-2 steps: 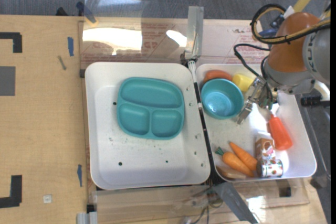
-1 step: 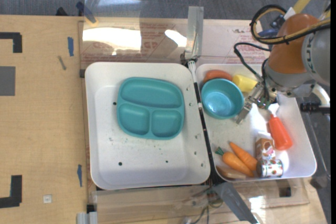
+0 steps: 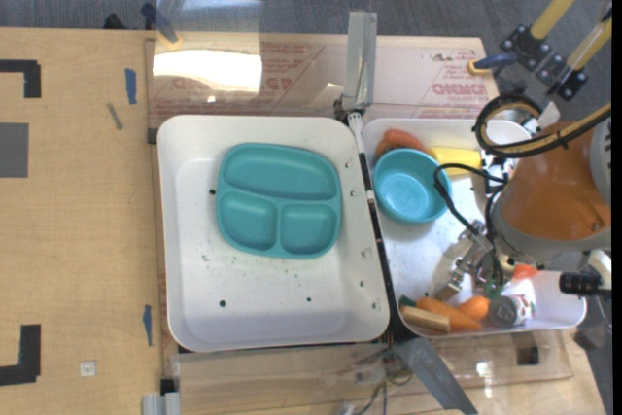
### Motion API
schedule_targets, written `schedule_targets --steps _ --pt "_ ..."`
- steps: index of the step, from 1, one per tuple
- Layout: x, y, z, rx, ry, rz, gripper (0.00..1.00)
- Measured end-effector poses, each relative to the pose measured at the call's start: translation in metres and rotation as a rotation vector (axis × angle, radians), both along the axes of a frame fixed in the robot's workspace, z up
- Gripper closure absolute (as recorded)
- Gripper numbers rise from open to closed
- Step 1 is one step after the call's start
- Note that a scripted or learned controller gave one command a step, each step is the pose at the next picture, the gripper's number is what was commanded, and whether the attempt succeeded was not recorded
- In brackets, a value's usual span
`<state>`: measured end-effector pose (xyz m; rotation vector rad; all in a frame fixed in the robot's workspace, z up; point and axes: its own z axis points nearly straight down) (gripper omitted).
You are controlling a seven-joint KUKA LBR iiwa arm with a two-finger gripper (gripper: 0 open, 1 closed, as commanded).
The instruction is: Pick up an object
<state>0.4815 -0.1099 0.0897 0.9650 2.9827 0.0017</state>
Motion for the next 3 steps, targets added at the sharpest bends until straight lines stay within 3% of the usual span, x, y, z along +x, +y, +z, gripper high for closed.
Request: schedule_targets --steps 1,2,3 --pt "0.071 -0.031 0.0 -0.002 -0.008 0.07 0.0" --pt "0.134 -0.028 -0.002 -0.011 0.049 0.15 0.0" --pt "0.031 -0.018 0.0 -0.002 0.001 0.111 0.0"
